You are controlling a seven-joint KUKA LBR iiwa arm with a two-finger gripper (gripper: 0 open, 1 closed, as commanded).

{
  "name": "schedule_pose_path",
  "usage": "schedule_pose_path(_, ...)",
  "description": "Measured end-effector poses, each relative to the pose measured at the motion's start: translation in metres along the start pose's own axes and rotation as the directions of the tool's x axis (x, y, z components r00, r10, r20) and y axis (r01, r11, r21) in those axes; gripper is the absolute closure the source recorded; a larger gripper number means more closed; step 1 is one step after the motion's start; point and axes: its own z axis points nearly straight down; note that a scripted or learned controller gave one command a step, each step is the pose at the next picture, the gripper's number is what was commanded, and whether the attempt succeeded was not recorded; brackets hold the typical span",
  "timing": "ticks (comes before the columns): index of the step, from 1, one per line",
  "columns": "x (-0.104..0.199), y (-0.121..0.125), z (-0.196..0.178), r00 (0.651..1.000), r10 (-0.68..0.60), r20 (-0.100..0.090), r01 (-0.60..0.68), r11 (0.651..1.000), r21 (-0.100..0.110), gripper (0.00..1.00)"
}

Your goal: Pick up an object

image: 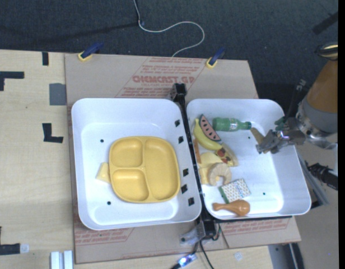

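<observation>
The right bin (pixel 273 178) holds a pile of toy food along its left side. I see a watermelon slice (pixel 209 129), a green bottle (pixel 231 124), a banana (pixel 205 142), a pale bread-like piece (pixel 219 172), a small patterned packet (pixel 235 190) and a drumstick (pixel 233 208). My gripper (pixel 269 143) hovers over the right part of that bin, to the right of the pile, with nothing visibly between its fingers. The grey arm with its orange band (pixel 323 91) comes in from the right.
The left bin (pixel 88 122) holds a yellow divided plate (pixel 143 168) with a pale yellow piece (pixel 102 172) poking out at its left. Both bins rest on a cardboard sheet (pixel 161 77). A white cable (pixel 172 29) loops behind them.
</observation>
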Motion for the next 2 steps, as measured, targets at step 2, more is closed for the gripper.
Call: schedule_pose_path(2,0.050,0.003,-0.003,1.000,-0.002,-0.002,0.002,1.000,0.006,1.00)
